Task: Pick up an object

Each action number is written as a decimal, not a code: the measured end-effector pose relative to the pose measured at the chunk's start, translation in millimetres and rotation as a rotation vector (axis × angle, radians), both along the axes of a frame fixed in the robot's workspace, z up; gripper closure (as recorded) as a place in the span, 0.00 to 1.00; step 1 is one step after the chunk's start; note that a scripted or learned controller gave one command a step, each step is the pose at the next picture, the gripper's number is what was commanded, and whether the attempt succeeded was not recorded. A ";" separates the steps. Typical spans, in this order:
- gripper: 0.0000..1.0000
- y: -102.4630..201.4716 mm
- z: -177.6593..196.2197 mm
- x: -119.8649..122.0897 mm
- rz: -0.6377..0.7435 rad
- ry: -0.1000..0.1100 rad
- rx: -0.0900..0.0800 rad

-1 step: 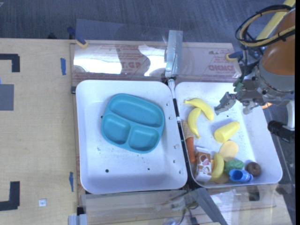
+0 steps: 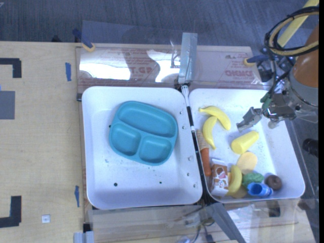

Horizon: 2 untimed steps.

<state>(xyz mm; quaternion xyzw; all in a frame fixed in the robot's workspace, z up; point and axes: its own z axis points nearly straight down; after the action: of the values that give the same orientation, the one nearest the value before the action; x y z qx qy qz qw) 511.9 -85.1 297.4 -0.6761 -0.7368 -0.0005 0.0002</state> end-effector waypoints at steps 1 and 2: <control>0.00 31.0 -108.2 62.6 -0.185 0.011 -0.001; 0.00 19.6 -113.7 142.3 -0.162 0.001 -0.001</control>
<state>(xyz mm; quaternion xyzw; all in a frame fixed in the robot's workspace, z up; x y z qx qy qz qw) 654.2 -65.5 183.7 -0.7336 -0.6795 0.0004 0.0001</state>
